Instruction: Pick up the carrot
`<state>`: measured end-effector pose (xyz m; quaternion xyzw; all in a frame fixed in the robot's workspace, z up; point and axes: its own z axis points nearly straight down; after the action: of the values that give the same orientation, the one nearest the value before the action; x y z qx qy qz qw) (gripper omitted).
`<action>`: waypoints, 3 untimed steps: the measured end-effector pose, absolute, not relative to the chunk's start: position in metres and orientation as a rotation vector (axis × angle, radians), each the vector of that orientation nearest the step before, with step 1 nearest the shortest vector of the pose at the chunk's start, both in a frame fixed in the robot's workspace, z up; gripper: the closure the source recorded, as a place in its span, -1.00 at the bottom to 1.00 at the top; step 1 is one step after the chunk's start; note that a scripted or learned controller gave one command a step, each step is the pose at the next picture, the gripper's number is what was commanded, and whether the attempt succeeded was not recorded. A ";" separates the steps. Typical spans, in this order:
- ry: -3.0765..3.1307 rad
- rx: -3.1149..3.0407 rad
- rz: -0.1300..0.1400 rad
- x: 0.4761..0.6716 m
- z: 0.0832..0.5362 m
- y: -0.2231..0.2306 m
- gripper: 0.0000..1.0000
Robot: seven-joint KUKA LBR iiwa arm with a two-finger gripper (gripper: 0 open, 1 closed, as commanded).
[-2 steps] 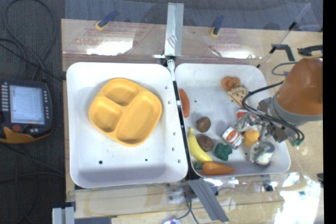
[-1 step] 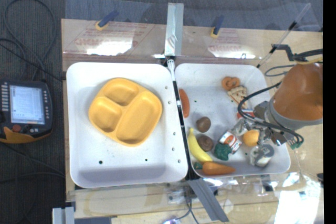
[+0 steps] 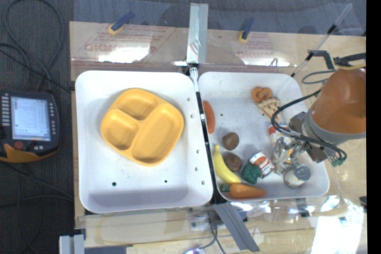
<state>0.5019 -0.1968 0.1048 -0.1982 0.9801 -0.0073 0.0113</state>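
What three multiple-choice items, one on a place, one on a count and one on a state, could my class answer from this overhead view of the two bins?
1. Where does the carrot lie?
A. At the near edge of the right bin
B. On the yellow tray
C. On the floor beside the pendant

2. How many compartments does the yellow tray have?
A. One
B. Three
C. Six

3. How does the end effector stand to the carrot?
A. Clamped on it
B. Lifting it over the left bin
C. Apart from it, over the clutter to the carrot's right

Answers:
1. A: the orange carrot rests at the right bin's near wall, just beside the banana.
2. B: two small wells and one large well show in the tray, which sits in the left bin.
3. C: white bin floor shows between the carrot and the end effector.
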 end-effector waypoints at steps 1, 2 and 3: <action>3.108 -0.392 -0.001 0.523 0.177 -0.129 1.00; 2.985 -0.963 -0.004 0.506 0.229 -0.179 1.00; 2.985 -0.967 0.000 0.506 0.228 -0.178 -1.00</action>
<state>0.5057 -0.1775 0.2281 -0.3082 0.9513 -0.0002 0.0019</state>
